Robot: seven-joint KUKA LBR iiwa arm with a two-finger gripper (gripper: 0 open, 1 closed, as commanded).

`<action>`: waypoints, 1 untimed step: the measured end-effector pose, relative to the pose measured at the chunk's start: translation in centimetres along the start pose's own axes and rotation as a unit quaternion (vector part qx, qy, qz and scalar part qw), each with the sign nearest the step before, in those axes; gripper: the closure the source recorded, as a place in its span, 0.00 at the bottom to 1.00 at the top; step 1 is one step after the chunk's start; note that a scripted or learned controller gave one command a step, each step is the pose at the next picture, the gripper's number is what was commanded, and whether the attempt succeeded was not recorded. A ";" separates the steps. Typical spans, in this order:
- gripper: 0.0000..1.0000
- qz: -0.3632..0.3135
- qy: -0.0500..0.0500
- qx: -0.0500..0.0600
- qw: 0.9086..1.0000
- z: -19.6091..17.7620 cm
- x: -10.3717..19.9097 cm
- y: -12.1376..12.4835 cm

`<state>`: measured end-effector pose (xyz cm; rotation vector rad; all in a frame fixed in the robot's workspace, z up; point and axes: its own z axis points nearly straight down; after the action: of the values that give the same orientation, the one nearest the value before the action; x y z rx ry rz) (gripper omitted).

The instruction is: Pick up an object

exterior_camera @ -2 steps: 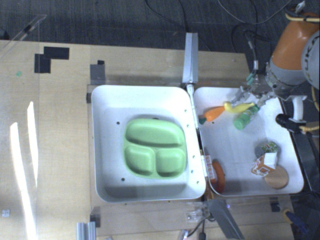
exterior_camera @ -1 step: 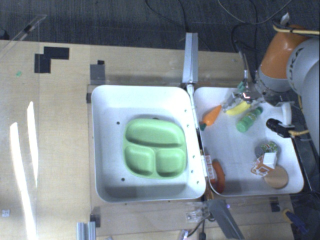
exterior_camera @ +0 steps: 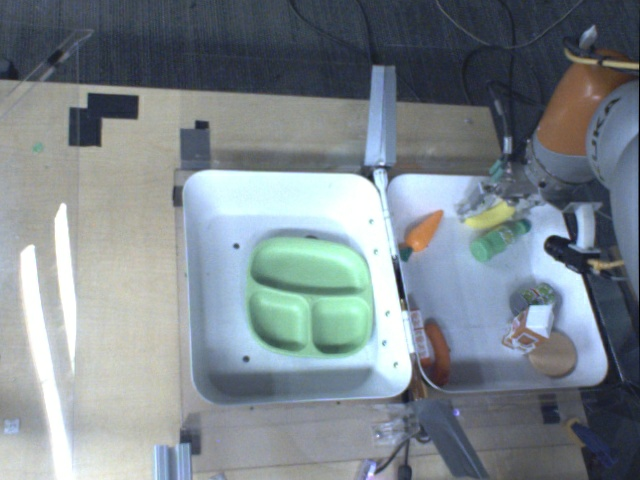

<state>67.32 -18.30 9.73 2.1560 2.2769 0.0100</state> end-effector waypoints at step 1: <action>0.00 -0.007 0.001 0.001 1.000 0.0 -1.3 -0.1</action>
<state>67.28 -19.57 9.72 2.1430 2.2930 0.0106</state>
